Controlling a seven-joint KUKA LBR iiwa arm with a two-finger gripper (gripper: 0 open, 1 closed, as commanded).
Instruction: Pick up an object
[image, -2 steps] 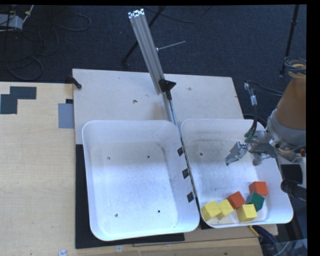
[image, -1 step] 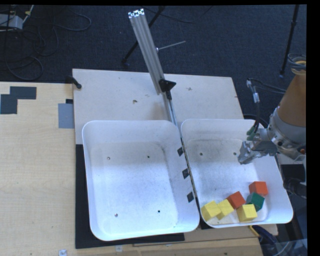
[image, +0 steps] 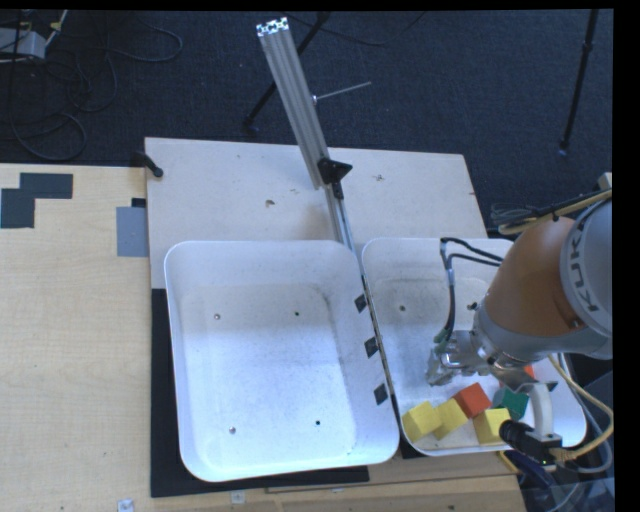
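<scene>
Both white bins (image: 270, 370) are looking like smooth, slightly glossy plastic, speckled with dark flecks. The bench (image: 70, 330) is showing pale matt wood grain. The slanted rail (image: 297, 100) is gleaming as ribbed bare metal. The orange band (image: 535, 280) is shining, smooth and glossy.

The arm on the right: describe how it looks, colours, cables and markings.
The arm has a rounded grey body with a broad orange band above the wrist and part of a dark lettered marking on the grey shell. Black cables loop off it over the right bin, and yellowish cable runs below. Its gripper is a small metallic grey assembly.
</scene>
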